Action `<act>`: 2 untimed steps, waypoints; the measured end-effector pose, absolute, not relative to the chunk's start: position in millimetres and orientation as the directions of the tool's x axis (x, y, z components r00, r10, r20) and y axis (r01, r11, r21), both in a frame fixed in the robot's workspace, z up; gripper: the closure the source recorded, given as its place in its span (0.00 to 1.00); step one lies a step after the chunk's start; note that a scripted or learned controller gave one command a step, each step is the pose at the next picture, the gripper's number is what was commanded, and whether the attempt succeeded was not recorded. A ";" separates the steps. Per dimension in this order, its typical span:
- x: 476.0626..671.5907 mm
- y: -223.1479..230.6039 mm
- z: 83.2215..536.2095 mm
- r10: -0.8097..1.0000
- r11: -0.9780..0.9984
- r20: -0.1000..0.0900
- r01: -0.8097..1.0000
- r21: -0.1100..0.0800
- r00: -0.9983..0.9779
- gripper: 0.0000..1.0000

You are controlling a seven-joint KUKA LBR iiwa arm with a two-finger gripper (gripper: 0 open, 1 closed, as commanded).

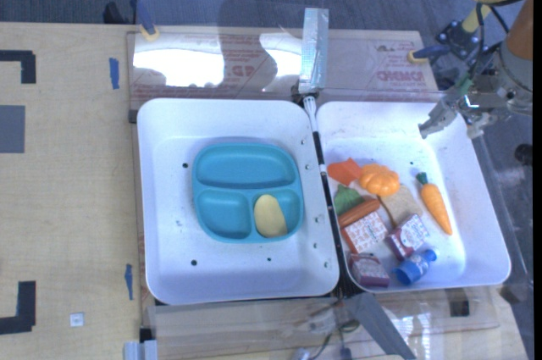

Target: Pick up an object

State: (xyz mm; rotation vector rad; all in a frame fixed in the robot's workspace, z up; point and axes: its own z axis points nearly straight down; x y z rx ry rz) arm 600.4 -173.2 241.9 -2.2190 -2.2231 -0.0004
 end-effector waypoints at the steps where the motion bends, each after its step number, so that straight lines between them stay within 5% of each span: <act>1: 562.7 -196.9 119.9 1.000 -0.001 0.002 1.000 -0.011 0.001 0.00; 2: 534.7 -201.6 90.9 1.000 0.014 0.003 1.000 0.011 -0.014 0.00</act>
